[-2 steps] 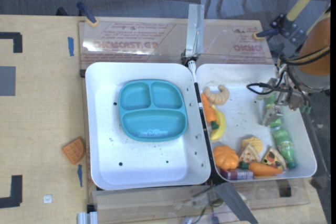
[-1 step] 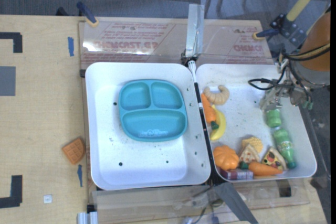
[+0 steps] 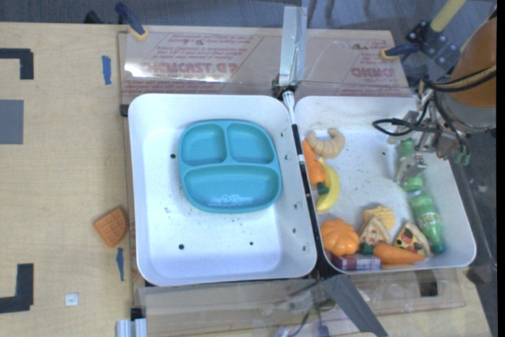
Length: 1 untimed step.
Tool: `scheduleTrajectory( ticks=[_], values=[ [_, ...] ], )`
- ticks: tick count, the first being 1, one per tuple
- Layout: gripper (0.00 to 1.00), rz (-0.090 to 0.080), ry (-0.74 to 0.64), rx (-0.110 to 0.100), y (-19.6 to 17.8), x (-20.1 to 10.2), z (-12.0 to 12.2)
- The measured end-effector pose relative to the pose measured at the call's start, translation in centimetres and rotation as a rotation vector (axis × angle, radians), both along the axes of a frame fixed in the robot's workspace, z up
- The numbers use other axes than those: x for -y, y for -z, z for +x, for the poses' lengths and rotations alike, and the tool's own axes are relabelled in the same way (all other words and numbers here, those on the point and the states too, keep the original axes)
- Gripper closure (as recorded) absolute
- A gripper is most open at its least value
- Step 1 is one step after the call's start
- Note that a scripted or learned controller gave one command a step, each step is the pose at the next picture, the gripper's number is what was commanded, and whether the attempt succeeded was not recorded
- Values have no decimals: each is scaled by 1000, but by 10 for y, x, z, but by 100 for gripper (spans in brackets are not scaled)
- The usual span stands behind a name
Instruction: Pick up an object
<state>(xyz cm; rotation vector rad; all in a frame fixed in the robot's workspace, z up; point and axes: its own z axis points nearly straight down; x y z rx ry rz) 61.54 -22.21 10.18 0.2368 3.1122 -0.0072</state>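
Note:
The right bin (image 3: 363, 118) holds several toy foods. A croissant (image 3: 327, 141) lies at the upper left, with a carrot (image 3: 314, 167) and a banana (image 3: 329, 192) below it. Along the front are an orange pepper (image 3: 339, 235), corn (image 3: 377, 217), a pizza slice (image 3: 411, 236), another carrot (image 3: 397, 254) and a green bottle (image 3: 427, 222). My gripper (image 3: 410, 166) hangs low over the bin's right side, directly above a small green object (image 3: 413, 185). Wrist and cables hide whether anything sits in the gripper.
The left bin (image 3: 150, 170) carries a teal divided plate (image 3: 230, 166). A waffle-like orange toy (image 3: 111, 226) lies on the bench left of the bins. The arm (image 3: 473, 67) and its cables cross the right bin's far right corner. A metal divider (image 3: 293, 43) stands behind the bins.

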Motion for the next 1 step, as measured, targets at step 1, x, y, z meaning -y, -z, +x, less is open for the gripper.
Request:
scheduleTrajectory(
  ticks=[1],
  values=[
    [0, 4, -19, -12, 14, -9, -8]
  ],
)
